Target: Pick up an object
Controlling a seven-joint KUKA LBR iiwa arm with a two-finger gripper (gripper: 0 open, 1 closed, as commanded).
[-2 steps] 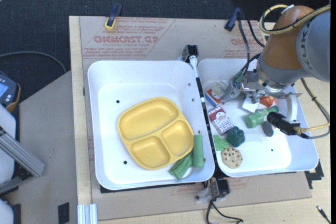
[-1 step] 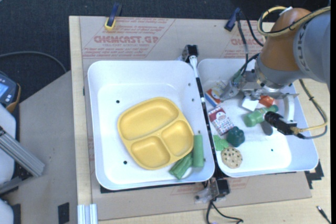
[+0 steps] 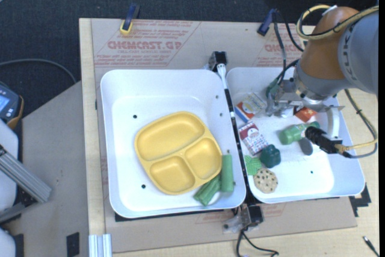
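Note:
My gripper (image 3: pixel 278 103) hangs low over the back of the right bin (image 3: pixel 337 180), under the grey and orange wrist. Just left of it lie a crumpled clear wrapper (image 3: pixel 255 102) and a small red and white item (image 3: pixel 243 111). A red-orange thing (image 3: pixel 306 113) shows right of the gripper, and a light green object (image 3: pixel 293 133) lies just in front of it. Closer to the front are a red and white packet (image 3: pixel 253 137), a dark green object (image 3: pixel 270 156) and a cookie (image 3: pixel 264 179). Nothing shows between the gripper and the bin floor.
The left bin (image 3: pixel 120 99) holds a yellow divided plate (image 3: pixel 178 151) and two green sticks (image 3: pixel 217 181) at its front right corner. A ridge (image 3: pixel 231 123) divides the two bins. The bench has clamps at its back edge.

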